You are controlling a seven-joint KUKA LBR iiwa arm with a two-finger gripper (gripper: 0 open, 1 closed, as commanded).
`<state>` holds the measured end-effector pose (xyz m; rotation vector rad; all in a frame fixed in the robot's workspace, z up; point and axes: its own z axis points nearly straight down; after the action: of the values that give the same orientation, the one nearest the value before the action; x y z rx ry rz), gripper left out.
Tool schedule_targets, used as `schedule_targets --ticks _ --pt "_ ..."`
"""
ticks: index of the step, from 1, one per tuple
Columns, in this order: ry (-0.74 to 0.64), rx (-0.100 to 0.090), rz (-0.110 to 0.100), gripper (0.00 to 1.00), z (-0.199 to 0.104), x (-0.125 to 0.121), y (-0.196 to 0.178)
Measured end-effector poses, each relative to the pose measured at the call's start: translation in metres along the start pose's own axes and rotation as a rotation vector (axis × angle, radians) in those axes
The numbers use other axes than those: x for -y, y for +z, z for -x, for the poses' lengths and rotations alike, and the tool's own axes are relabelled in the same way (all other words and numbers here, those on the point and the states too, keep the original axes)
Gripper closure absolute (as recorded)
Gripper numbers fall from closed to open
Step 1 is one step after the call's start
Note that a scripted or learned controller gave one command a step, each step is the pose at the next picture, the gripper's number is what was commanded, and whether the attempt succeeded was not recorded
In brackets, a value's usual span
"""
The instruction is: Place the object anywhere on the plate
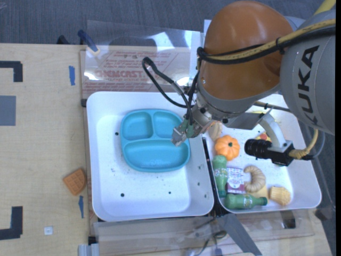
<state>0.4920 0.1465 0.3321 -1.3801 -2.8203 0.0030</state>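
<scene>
Orange-banded arm's gripper (180,136), whose state I cannot tell, hovers over the blue plate's (152,140) right edge.

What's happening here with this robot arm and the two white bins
A KUKA arm reaches in from the right, its gripper over the right edge of the blue divided plate in the left bin. Whether it holds anything is too small to tell. The right bin holds toy food: a small orange pumpkin, a croissant and a green bottle. A waffle-like piece lies on the bench outside the bins.

Gripper (179,136) over blue plate (152,143) right edge, left bin (106,185).
</scene>
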Motion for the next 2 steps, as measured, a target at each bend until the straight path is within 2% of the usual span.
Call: schedule_targets --ticks 1,2 --pt "-0.143 0.004 0.008 1.00 0.043 -0.065 -0.037" --pt "-0.551 0.003 0.002 1.00 0.085 0.046 0.050"
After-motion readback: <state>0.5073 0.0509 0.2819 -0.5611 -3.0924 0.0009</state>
